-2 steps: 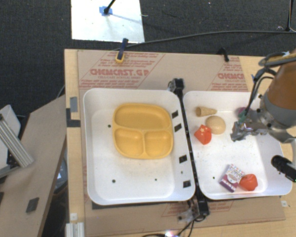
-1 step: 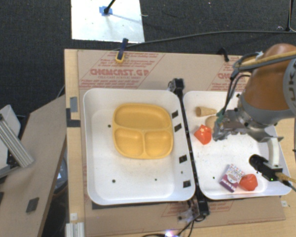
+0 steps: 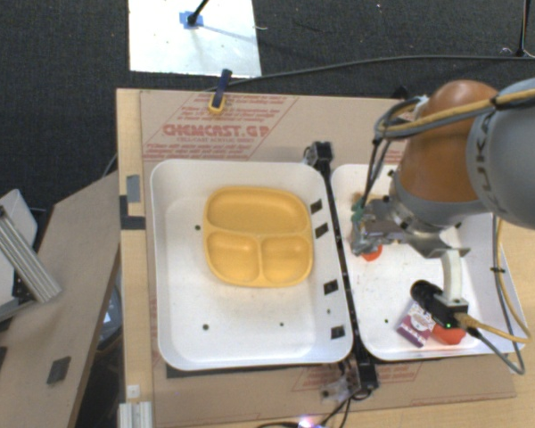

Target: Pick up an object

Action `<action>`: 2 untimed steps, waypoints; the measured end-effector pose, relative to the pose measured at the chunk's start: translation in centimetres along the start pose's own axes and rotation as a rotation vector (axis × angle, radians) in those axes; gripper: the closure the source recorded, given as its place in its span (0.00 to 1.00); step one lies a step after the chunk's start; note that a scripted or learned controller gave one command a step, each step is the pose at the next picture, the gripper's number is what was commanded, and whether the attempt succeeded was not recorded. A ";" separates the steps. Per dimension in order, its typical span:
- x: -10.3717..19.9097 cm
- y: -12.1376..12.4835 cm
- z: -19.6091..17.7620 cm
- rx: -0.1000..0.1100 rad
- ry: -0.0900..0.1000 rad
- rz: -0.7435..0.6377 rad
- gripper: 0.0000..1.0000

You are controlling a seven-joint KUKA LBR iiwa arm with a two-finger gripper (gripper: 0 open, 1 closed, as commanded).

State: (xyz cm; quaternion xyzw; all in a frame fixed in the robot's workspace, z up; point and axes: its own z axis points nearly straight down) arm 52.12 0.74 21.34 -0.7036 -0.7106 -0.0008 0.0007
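Purple packet (image 3: 416,324) lies nearest the camera, at the near edge of the right bin (image 3: 383,301), with a small orange piece (image 3: 448,333) just beside it.

Camera view: the gripper (image 3: 367,239) stands low over the far-left part of the right bin. A small red object (image 3: 371,255) lies at its tip, touching or nearly so, and is the likely target. Whether the gripper is open or closed cannot be told.

Procedure: centre the gripper over the red object, descend straight, close, then lift vertically.

Clearances: the wall between the bins (image 3: 341,275) is just beside the gripper, leaving little room on that side. Bare floor lies between the red object and the packet. The yellow plate (image 3: 257,236) sits in the left bin (image 3: 187,310), well apart.
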 end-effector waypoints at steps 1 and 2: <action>4.5 0.1 -0.1 -0.001 -0.001 0.001 1.00; 9.2 1.6 -0.2 -0.002 0.000 0.000 1.00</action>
